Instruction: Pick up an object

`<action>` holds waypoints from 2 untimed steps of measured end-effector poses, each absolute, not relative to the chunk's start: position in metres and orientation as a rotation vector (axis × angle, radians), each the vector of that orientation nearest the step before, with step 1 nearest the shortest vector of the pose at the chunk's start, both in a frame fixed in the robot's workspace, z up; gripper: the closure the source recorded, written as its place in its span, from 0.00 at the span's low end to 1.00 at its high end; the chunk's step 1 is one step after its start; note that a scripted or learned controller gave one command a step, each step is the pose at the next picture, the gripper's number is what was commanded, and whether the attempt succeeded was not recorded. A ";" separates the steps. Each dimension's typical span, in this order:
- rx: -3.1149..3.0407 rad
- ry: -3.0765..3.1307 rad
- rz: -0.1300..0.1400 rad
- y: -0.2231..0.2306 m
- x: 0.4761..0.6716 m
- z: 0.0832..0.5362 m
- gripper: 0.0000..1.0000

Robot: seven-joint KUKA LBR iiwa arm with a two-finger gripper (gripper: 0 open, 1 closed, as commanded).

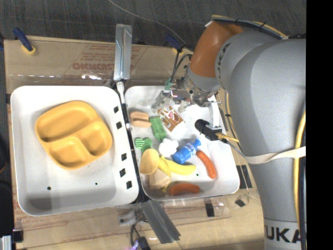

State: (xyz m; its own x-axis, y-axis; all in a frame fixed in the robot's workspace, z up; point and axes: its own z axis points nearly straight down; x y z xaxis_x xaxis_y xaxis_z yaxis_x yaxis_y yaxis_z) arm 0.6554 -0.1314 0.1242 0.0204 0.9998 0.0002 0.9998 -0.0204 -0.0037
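My gripper (175,96) hangs over the far end of the right bin (229,177), just above a brown and red snack packet (170,118). Nothing can be made out between gripper and packet. Left of the packet lie a hot dog in a bun (139,119) and a green toy (157,127). Nearer the front sit a blue bottle (186,152), a banana (178,167), a yellow cup-like toy (149,161), a red sausage (206,164) and an orange sausage (183,188).
The left bin (26,191) holds a yellow divided plate (74,133). A ridge with black clips (124,155) separates the bins. My arm's grey body (260,98) covers the right side of the bench. A small white piece (167,148) and another green toy (143,143) lie mid-bin.
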 end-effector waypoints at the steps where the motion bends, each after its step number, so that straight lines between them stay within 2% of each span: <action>1: -2.153 -2.290 0.000 -0.109 0.613 0.094 0.00; 2: -2.152 -2.297 -0.002 -0.110 0.615 0.107 1.00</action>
